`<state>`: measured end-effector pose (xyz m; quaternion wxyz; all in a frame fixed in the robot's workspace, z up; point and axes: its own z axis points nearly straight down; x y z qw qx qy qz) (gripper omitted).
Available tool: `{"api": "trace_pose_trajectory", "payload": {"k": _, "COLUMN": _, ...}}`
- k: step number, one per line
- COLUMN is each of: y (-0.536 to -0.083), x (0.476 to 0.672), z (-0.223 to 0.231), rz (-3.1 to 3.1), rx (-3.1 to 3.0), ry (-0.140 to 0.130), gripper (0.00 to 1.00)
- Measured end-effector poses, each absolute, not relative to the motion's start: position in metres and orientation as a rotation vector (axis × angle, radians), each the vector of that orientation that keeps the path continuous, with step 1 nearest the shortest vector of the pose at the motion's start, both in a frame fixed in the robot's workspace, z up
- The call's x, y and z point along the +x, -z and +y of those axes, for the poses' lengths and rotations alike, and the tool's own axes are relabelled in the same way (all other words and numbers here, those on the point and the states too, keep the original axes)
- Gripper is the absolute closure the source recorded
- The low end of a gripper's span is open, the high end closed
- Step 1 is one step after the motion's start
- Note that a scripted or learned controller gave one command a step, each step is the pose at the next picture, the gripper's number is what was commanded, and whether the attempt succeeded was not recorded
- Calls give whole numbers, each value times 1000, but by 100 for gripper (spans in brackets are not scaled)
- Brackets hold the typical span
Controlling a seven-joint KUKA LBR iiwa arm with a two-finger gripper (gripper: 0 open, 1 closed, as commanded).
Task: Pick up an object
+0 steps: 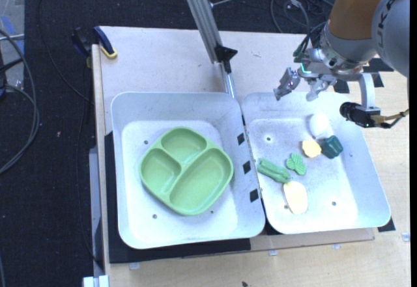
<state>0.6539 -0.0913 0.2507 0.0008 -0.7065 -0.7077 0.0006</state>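
My gripper (301,88) hangs above the far edge of the right bin (365,211), fingers spread apart and nothing between them. Below it in that bin lie a white egg-shaped piece (319,125), a small yellow piece (311,148), a dark green block (333,146), a light green leafy piece (297,163), a green pod-like piece (273,170) and a pale yellow oval piece (296,197). The white piece is the nearest to the gripper, a little to the front and right of it.
The left bin (130,214) holds a green divided plate (187,170). A slanted metal pole (203,9) rises from the bench behind the bins. A black fixture (359,113) sticks out from the arm over the right bin's far right corner.
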Motion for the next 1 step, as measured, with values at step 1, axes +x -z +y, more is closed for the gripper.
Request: {"api": "trace_pose_trajectory", "payload": {"k": 1, "y": -252, "x": 654, "z": -91, "rz": -2224, "rx": -2219, "ry": 0, "gripper": 0}}
